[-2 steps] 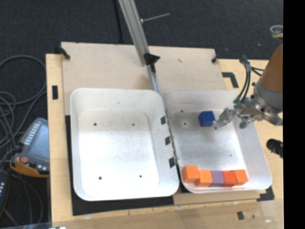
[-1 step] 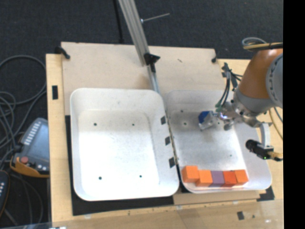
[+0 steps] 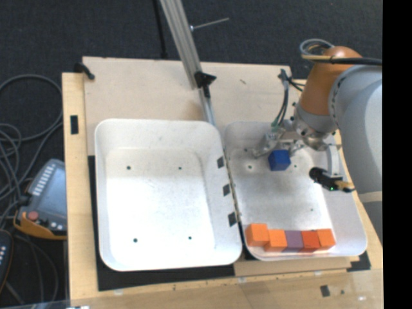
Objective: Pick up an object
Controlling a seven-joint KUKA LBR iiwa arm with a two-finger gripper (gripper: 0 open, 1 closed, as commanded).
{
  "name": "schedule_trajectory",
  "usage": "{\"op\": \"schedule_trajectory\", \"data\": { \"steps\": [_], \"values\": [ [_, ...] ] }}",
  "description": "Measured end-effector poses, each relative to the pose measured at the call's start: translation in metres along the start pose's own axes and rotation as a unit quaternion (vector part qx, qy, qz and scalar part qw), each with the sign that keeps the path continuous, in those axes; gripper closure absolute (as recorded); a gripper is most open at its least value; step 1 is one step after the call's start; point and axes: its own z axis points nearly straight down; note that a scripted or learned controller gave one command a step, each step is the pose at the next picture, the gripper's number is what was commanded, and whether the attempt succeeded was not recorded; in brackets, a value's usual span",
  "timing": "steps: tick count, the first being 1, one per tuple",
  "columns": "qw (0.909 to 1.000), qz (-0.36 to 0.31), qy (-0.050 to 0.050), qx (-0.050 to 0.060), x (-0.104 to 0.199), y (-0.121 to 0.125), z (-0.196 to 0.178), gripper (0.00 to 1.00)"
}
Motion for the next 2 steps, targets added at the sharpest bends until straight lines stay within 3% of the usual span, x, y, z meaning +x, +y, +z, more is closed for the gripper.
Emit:
{"op": "schedule_trajectory", "data": {
  "steps": [1, 2],
  "values": [
    [1.0000, -0.001, -0.002, -0.001, -0.003, -0.001, -0.015, 1.00],
    [1.0000, -0.001, 0.000, -0.004, 0.055, 0.007, -0.099, 1.00]
  ]
}}
